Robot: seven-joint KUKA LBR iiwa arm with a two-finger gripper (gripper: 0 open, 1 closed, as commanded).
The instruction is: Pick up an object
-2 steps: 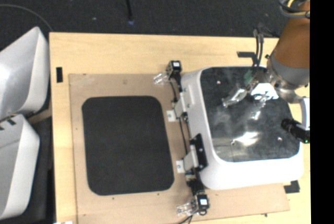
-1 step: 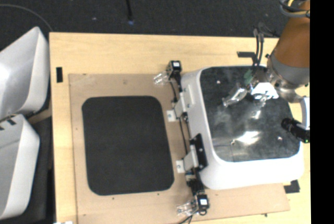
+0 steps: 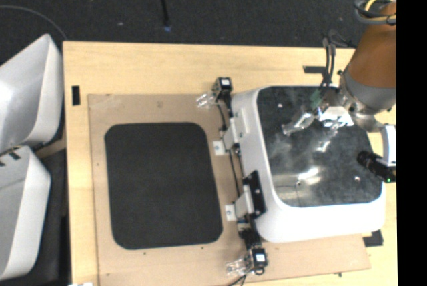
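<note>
The arm [image 3: 373, 58] reaches over the white bin [image 3: 320, 225] on the desk [image 3: 167, 71], and the hand [image 3: 319, 119] hangs above the bin's dark floor near its far side. Whether it is open or closed cannot be told. A pale small object [image 3: 307, 176] lies on the bin's floor, nearer the front wall, apart from the hand.

Bin [image 3: 267, 211] is the landmark: its dark floor is mostly open in the middle and near side. Arm [image 3: 373, 65] and claw [image 3: 320, 119] crowd the far right corner. Left of the bin, clamps [image 3: 233, 138] line its rim; beyond them the black mat [image 3: 163, 185] is clear.
</note>
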